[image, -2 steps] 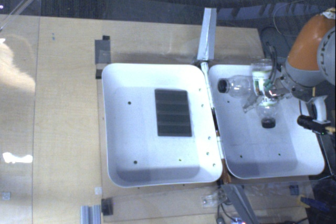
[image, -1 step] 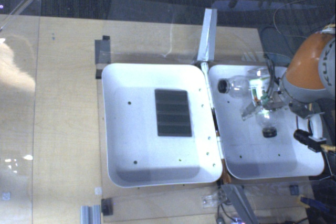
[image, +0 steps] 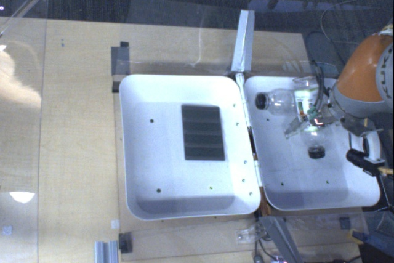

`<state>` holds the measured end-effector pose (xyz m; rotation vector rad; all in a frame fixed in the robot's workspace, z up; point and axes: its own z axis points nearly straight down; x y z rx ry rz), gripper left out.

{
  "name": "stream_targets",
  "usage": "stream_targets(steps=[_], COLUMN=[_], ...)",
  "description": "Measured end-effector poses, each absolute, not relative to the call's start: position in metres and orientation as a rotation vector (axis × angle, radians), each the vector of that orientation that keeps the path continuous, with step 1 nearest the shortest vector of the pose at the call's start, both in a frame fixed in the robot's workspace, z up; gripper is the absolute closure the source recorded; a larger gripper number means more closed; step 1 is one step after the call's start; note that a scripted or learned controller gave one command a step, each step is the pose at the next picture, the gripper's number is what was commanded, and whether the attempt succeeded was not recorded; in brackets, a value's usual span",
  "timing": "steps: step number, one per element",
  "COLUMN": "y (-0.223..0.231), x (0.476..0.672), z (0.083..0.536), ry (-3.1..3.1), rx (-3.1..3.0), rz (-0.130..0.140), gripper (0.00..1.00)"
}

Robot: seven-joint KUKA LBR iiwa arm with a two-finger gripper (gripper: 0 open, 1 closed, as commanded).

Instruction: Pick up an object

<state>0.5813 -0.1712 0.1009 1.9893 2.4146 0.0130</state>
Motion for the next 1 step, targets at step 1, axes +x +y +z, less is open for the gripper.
stream_targets(steps=[1], y=[-0.1405], x=[0.6144], z=[0.1975], ry=[2.331], rx=[2.095], rz=[0.007], gripper=[1.00])
